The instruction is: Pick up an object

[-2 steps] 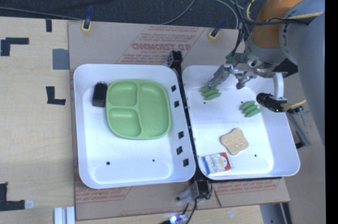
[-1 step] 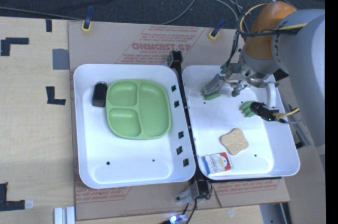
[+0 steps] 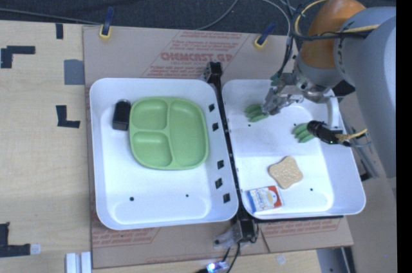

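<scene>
In the right bin (image 3: 335, 197), the gripper (image 3: 273, 104) hangs over a green toy (image 3: 256, 113) — likely light, slightly soft, best pinched mid-body — its grip state impossible to tell.

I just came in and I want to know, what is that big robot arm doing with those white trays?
The arm's gripper is reaching down into the right bin, right at a small green toy. It is trying to pick something up. Another green piece, a slice of toy bread and a little carton lie in that bin too. The left bin holds a green divided plate and a small black object.
</scene>
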### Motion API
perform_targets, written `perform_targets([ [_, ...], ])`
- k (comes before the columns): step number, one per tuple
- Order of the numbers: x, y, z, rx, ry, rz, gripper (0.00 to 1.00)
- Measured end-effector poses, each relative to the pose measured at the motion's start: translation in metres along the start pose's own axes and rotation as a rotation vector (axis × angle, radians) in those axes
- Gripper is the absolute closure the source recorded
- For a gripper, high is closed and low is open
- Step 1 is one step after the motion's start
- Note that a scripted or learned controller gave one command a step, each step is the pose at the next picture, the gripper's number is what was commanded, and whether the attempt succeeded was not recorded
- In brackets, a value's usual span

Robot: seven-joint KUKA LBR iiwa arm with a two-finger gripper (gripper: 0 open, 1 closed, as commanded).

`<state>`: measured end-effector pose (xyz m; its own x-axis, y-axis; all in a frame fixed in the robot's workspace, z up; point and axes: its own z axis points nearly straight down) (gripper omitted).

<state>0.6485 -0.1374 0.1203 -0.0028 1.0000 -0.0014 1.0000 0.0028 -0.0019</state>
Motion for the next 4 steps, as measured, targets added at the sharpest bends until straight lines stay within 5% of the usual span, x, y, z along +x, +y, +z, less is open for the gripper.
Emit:
perform_targets([
  [3,-0.008,0.019,-0.17,-0.007,0.0,0.001,1.0],
  [4,0.038,0.004,-0.151,0.001,0.002,-0.001,1.0],
])
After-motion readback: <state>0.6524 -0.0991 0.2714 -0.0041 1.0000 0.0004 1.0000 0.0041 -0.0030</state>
